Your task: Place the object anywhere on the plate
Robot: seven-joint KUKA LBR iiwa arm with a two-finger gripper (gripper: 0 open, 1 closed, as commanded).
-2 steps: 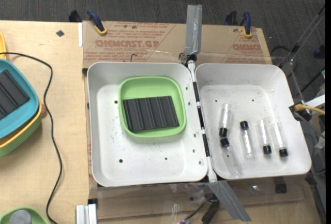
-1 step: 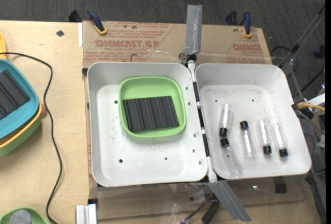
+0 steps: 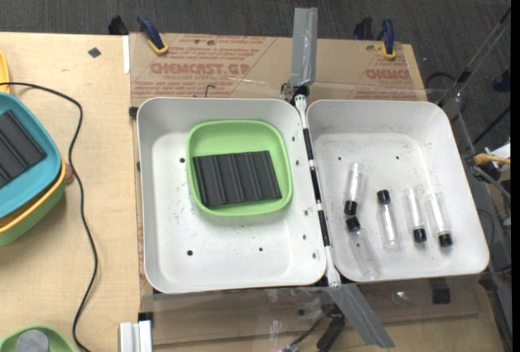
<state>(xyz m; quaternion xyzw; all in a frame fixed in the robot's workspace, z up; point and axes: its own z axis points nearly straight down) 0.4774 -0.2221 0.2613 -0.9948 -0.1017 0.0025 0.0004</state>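
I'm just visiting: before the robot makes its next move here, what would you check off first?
1. Green plate sits flat in the left bin: ok.
2. Room on the plate: not ok, a dark ribbed pad covers most of it.
3. Clear tubes with black caps lie in the right bin, apart enough to pick one: ok.
4. One tube lies near the divider wall: cannot tell if it is reachable.
5. Which tube is the target: cannot tell.

Left bin (image 3: 162, 245) holds a green plate (image 3: 238, 139) bearing a dark ribbed mat (image 3: 236, 178). Right bin (image 3: 431, 139) holds several clear black-capped tubes (image 3: 385, 216), lying loose.
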